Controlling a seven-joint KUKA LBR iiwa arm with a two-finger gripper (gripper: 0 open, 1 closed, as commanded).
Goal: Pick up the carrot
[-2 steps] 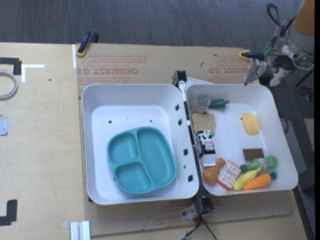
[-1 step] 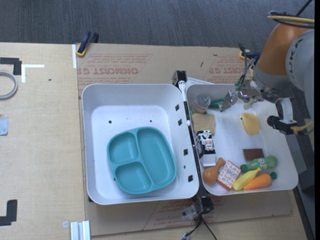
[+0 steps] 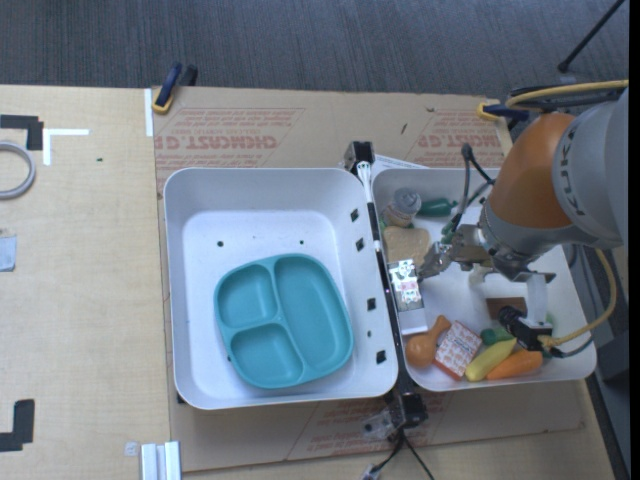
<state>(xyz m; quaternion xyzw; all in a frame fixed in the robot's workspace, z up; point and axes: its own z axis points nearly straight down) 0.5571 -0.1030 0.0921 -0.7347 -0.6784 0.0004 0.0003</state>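
The carrot [image 3: 520, 365] is orange and lies in the front right corner of the right bin [image 3: 575, 293], beside a yellow toy food piece [image 3: 488, 359]. My gripper [image 3: 440, 256] hangs over the middle of that bin, pointing left. It is well up and left of the carrot and apart from it. It looks open, with nothing between its fingers. The wrist and orange band [image 3: 530, 183] cover part of the bin's back right.
The right bin also holds a red-and-white packet [image 3: 458, 349], an orange drumstick shape [image 3: 428, 337], a white box [image 3: 405, 286], a tan slice [image 3: 404, 240], a can [image 3: 403, 205] and a green piece [image 3: 436, 206]. A teal divided plate [image 3: 284, 320] lies in the left bin [image 3: 200, 208].
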